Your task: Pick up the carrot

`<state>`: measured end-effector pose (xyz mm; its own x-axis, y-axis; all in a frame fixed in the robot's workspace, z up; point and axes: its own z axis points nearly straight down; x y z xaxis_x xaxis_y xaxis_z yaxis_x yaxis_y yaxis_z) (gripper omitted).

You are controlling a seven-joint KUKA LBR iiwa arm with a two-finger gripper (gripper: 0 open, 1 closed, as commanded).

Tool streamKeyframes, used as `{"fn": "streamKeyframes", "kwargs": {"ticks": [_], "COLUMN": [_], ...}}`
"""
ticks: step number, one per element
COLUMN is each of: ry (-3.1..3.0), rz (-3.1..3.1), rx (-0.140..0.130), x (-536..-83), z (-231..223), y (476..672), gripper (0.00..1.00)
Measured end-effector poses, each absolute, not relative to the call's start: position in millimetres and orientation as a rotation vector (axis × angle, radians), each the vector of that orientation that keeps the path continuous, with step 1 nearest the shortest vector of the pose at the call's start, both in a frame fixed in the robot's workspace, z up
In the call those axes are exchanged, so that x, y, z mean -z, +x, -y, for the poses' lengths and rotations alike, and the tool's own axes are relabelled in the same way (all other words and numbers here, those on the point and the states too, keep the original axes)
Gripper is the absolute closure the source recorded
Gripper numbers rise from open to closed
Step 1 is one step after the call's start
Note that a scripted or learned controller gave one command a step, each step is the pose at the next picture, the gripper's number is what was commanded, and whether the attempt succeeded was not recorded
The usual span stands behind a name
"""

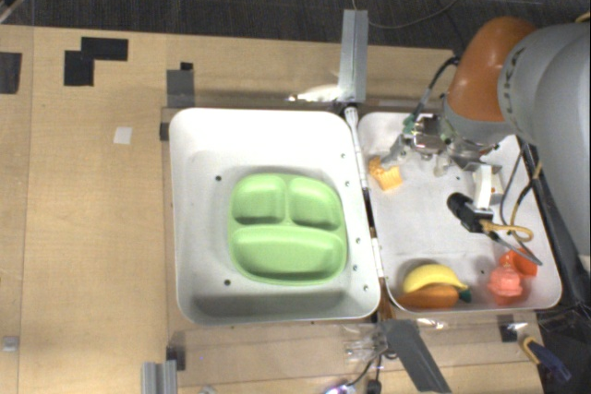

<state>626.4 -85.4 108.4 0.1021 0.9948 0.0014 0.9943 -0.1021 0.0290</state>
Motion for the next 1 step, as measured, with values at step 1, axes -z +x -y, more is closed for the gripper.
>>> {"fn": "streamKeyframes", "kwargs": {"ticks": [1], "ry": [2.317], "rz": [-2.091], "rx": [-0.032], "x": [-108.3], "z": [85.4], "y": [626.4], "gripper": [0.00]}}
